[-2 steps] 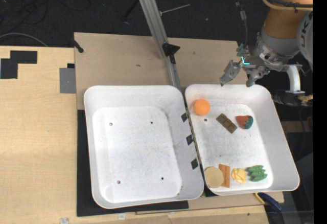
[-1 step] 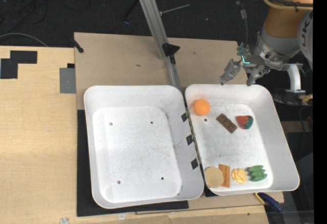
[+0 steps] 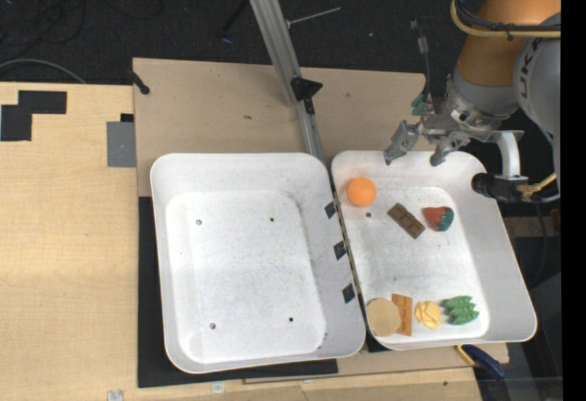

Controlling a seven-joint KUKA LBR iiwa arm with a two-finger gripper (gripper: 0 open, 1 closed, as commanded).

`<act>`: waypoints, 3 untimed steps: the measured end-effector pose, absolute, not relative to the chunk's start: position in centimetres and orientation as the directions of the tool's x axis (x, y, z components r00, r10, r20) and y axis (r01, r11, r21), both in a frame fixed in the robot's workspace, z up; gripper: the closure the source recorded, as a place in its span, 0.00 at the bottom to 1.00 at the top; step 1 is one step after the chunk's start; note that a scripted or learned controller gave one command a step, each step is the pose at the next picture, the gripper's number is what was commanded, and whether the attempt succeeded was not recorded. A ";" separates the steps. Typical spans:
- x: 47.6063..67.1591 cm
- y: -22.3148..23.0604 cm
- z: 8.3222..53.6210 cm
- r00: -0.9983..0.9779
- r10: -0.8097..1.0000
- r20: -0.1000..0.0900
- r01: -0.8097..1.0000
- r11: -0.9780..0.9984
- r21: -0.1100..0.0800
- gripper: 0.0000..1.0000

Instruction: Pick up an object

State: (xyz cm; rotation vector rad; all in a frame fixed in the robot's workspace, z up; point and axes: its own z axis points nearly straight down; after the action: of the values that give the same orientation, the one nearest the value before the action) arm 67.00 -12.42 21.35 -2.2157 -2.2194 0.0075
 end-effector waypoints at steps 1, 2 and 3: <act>66.5 -11.5 16.3 -0.002 1.000 0.001 1.000 0.002 -0.006 0.00; 66.4 -11.5 12.7 -0.001 1.000 0.002 1.000 0.001 0.007 0.00; 66.5 -11.6 14.0 0.000 1.000 0.001 1.000 0.000 0.012 1.00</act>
State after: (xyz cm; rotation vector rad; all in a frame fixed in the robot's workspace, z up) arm 66.54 -11.55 13.99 -2.2277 -2.2267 -0.0144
